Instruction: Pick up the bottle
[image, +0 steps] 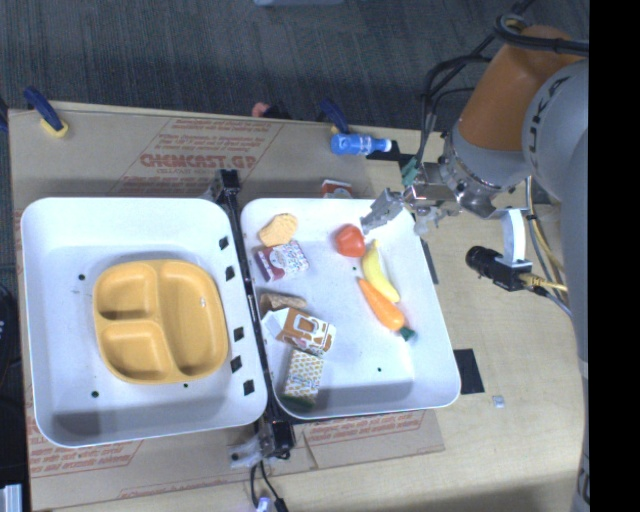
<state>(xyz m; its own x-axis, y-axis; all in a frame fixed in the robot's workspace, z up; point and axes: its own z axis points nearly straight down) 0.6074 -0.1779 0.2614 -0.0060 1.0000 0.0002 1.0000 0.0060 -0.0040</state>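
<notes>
Taking the right bin (430, 385) as the marker, its nearest corner holds a patterned packet (304, 375) lying by the front wall close to the divide between the two bins. Just behind that sits a small orange and white carton (308, 331), tilted, with a brown scrap of something (281, 300) touching its far side. To the right of those, toward the middle of the bin, a toy carrot (383, 305) lies at a slant, and a banana (377, 270) rests against its far end. A red tomato-like piece (349, 240) sits just beyond the banana. On the bin's left side, a small red and white wrapper (284, 261) lies near the divide, with a tan, bread-like piece (278, 229) just behind it by the far left corner. Left of the right bin, the other bin (50, 300) carries a yellow compartment tray (160, 319) in its middle. Over the right bin's far right corner hangs the gripper (381, 213), its tip just above the rim and close to the tomato piece; I cannot tell from here how far apart its fingers are, and nothing shows between them. Beyond the bin's far wall, out on the cardboard, the blue bottle (359, 145) lies on its side, apart from the gripper.
</notes>
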